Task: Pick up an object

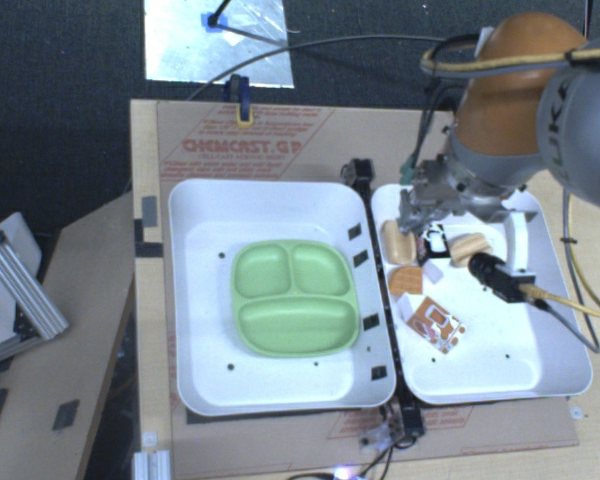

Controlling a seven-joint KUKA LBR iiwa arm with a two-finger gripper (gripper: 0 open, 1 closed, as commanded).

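My gripper (421,226) hangs low over the back left part of the right bin (550,368). Just to its left lies a tan bread-like piece (393,240), and a second tan piece (468,247) lies to its right. In front of the gripper sit an orange waffle-like piece (406,280) and an orange-and-white patterned item (436,324). A white curved item (517,236) lies at the bin's back right, partly hidden by the arm.
The left bin (205,368) holds a green divided plate (294,298) at its middle. A black divider (380,298) runs between the two bins. The arm's grey and orange body (520,78) looms over the back of the right bin.
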